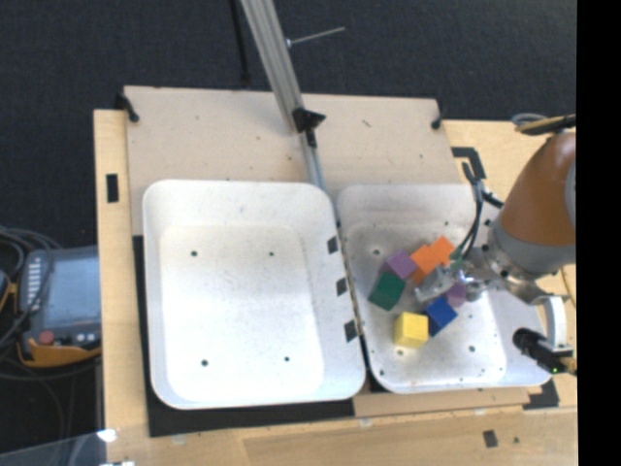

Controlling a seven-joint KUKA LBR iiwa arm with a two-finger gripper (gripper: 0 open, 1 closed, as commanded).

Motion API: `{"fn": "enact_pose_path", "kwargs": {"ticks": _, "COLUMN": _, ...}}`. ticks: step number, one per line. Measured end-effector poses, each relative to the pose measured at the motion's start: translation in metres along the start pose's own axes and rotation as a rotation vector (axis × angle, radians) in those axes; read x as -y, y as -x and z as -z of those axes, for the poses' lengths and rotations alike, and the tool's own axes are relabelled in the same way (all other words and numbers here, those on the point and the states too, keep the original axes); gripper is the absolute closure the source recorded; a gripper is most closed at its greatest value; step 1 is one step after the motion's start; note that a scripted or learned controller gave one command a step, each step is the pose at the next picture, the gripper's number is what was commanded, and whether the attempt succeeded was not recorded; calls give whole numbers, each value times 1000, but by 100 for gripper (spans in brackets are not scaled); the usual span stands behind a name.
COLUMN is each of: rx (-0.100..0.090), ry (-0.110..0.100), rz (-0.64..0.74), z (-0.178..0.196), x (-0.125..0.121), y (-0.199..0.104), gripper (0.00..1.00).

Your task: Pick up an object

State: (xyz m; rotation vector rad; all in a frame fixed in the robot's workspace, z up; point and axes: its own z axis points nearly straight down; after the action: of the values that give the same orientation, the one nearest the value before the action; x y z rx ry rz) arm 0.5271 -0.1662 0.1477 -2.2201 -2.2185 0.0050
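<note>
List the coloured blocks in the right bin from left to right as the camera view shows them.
green block → purple block → yellow block → orange block → blue block, all clustered in the right bin, with the gripper at the cluster's right side.

**Count, one pass**

2 shallow white plastic bins: left one (243, 294), right one (388, 212). Under my reach, in the right bin, approx. 5 small blocks, 1 of each colour: orange cube (433, 256), purple cube (402, 265), green cube (386, 290), blue cube (441, 316), yellow cube (410, 329).
</note>
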Motion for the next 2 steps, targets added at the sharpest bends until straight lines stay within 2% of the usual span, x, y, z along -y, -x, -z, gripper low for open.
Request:
{"fn": "enact_pose_path", "kwargs": {"ticks": 1, "rx": 11, "ry": 30, "rz": 2, "z": -18, "x": -7, "y": 4, "gripper": 0}}
{"fn": "enact_pose_path", "kwargs": {"ticks": 2, "rx": 15, "ry": 35, "rz": -6, "z": -9, "x": -8, "y": 6, "gripper": 100}}
